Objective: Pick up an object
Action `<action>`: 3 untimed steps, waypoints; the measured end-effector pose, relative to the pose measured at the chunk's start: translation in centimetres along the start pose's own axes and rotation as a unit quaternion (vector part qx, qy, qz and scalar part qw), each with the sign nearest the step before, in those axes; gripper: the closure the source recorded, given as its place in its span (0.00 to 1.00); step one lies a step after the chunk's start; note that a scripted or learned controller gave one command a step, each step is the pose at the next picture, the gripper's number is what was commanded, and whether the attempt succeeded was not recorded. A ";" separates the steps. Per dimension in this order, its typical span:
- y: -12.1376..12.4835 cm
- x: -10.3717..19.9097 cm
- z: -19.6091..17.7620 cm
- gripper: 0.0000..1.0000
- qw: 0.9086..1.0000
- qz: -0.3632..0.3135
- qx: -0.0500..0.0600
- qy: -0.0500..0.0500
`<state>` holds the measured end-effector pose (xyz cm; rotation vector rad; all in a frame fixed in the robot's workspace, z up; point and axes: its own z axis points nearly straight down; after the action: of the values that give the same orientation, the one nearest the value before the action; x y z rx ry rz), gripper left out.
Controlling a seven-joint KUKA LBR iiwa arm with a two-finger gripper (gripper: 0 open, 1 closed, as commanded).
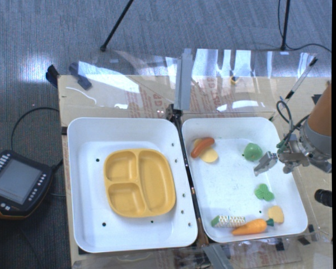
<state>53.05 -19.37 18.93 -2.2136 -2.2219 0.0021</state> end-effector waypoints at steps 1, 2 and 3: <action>0.4 -1.4 10.3 0.00 1.000 0.023 0.000 0.002; 0.0 0.5 8.8 0.00 0.990 -0.143 -0.001 0.000; -2.6 -1.8 10.3 0.00 0.994 -0.114 0.000 0.000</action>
<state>50.38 -21.11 8.66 -1.9476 -2.4600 0.0011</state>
